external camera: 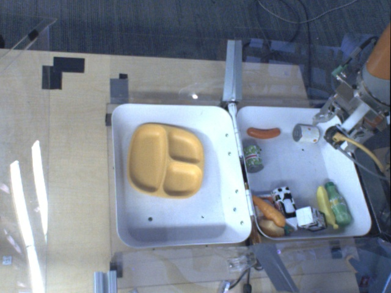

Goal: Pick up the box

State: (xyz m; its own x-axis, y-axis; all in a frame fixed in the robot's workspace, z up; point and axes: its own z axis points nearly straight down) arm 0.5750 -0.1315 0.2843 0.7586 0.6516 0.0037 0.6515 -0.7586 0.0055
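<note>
Pale wood forms the worktop (61, 182), which carries two shallow white bins side by side. Nearest us, along the front wall of the right bin (360, 182), lies a cluster of small items: a carrot (267, 209) over a brownish lump (272, 227), a black-and-white patterned toy (283, 197), a banana (323, 205) touching a green bottle (338, 205), and between these groups the small white box (310, 218), which we take to be the target. It sits close against the toy on one side and near the banana on the other. Further back, the left bin (183, 231) holds a yellow divided tray (166, 160), and a green can (253, 156) stands by the right bin's inner wall. Further still lie a sausage (264, 132) and a white cup (305, 133) on its side. The gripper (325, 127) hangs just beside that cup, at the bin's far right corner and well apart from the box; we cannot tell whether it is spread or closed. We judge the task to be at the approach step, with nothing grasped. The next move calls for travel toward the front wall and a descent narrow enough to clear the toy and banana. Beyond the bins, a cable (293, 8) loops on dark carpet.
</note>
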